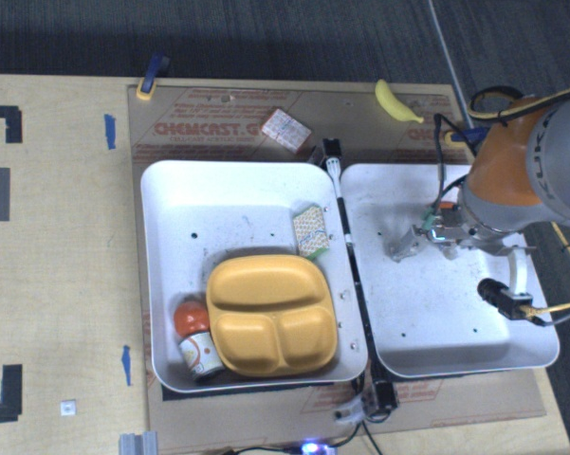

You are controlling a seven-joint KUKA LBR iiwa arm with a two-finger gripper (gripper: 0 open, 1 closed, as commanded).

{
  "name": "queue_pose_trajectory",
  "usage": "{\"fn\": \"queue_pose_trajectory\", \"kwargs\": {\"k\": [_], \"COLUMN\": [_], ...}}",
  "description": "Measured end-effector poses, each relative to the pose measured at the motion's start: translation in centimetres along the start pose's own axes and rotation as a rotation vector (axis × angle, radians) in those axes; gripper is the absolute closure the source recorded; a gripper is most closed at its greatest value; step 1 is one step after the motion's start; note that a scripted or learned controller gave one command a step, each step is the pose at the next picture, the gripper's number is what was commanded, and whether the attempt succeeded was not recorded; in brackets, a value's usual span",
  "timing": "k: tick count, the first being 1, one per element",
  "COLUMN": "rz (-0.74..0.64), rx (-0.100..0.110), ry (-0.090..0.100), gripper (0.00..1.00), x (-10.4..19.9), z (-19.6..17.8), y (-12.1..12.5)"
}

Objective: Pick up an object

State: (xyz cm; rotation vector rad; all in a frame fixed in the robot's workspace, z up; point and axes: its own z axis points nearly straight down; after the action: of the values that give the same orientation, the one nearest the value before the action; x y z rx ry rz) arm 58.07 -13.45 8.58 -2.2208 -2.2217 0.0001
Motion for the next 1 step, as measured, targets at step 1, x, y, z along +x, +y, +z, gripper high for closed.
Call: {"fn": "queue_pose_trajectory", "kwargs": {"k": [1], "rz": [-0.001], "rx": [0.0], "ry": [0.001], "gripper": [0.0], "x": [4.1], "z": [0.02], "y": [-0.41]}}
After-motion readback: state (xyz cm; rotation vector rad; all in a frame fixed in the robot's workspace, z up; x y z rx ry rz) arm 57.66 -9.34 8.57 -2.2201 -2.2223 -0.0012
